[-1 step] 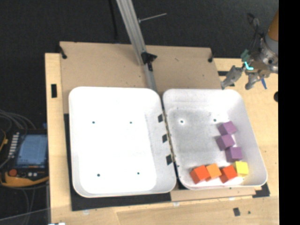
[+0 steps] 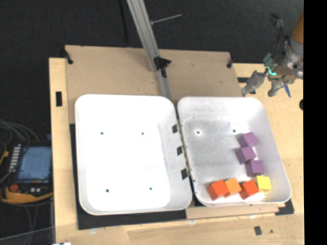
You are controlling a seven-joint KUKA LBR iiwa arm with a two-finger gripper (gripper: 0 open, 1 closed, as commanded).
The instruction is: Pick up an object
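- Pincer (image 2: 261,84): hangs over the bare desk (image 2: 245,70) just beyond the far rim of the right bin (image 2: 204,152). Two fingers show spread apart, nothing between them.
- Blocks, total seven, all in the right bin, all nearer the camera than the pincer and below it in the view.
- Purple blocks, count three: first (image 2: 250,139), second (image 2: 246,153), third (image 2: 255,167). They run in a short line along the bin's right side, each touching or just beside the next. These lie closest to the pincer.
- Orange blocks, count three: one (image 2: 218,189), one (image 2: 233,186), one (image 2: 250,189). They sit in a row at the bin's near edge, farthest from the pincer; the first two touch.
- Yellow block (image 2: 263,182), count one: in the near right corner, just beside the last orange block.
- Left bin (image 2: 127,152), count one: well apart from the pincer, across the right bin.
- Handling, judged: blocks look small, stiff and light, likely foam or wood; flat faces should give a sure hold and little slip. Not fragile.
- Hold, judged: close on two opposite flat faces. The first purple block, at the line's end, offers the freest sides; crowded neighbours may block a finger elsewhere.
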